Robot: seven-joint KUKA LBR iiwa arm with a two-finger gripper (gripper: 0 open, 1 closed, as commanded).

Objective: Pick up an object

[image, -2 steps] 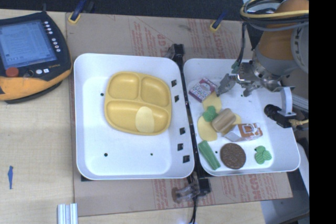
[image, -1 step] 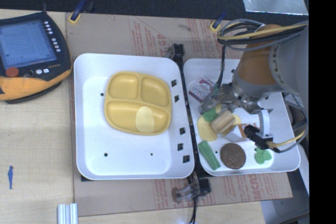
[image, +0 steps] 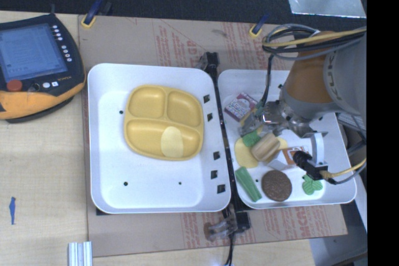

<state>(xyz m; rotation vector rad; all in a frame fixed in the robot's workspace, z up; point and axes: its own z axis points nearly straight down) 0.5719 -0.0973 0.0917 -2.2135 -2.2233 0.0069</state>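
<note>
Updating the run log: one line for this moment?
arm: over right bin | gripper: low among items, by tan block | grasp: unconfirmed | left bin: yellow tray

One fixed cam above the bench point(image: 50, 196), looking down at a slant on both white bins point(image: 106, 134) — arm point(image: 324, 81) enters from right, view approx. mid-range.

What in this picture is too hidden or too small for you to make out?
- Gripper: the arm's wrist covers it from above, so whether it grips anything is unclear.
- Right bin: the arm hides its upper right part.
- Small printed packet: print too small to read.
- Control pad: cut off by the left edge.
</note>
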